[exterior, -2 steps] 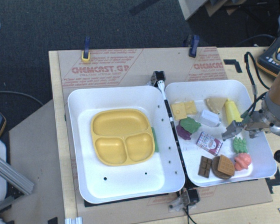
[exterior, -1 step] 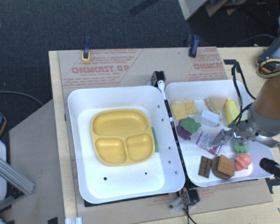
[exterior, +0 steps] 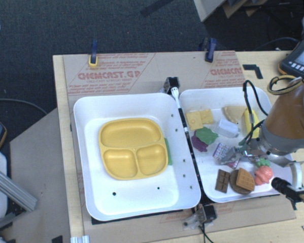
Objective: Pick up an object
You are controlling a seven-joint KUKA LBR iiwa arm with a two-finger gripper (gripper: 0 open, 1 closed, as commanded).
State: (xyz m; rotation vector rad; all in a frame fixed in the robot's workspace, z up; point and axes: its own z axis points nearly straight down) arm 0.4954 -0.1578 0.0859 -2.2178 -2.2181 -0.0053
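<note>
Two white bins sit side by side on the table (exterior: 139,73). The left bin (exterior: 87,147) holds a yellow divided plate (exterior: 133,147) with a green thing (exterior: 168,152) just showing at its right edge.

The right bin (exterior: 206,98) carries the pickable objects: a pale yellow block (exterior: 199,118) near the top, a green piece (exterior: 206,136) and a purple piece (exterior: 199,144) touching below it, a white block (exterior: 226,127), a tan piece (exterior: 234,113), a yellow one (exterior: 247,122), a chocolate bar (exterior: 223,181) beside a waffle-like brown piece (exterior: 242,181), and a pink-red strawberry (exterior: 263,174).

The arm (exterior: 289,121) reaches in from the right. I see the tool (exterior: 247,153) low over the bin's right-centre, near a clear crinkled wrapper (exterior: 224,153). I cannot tell from here how the tool is set, nor whether it grips anything.
</note>
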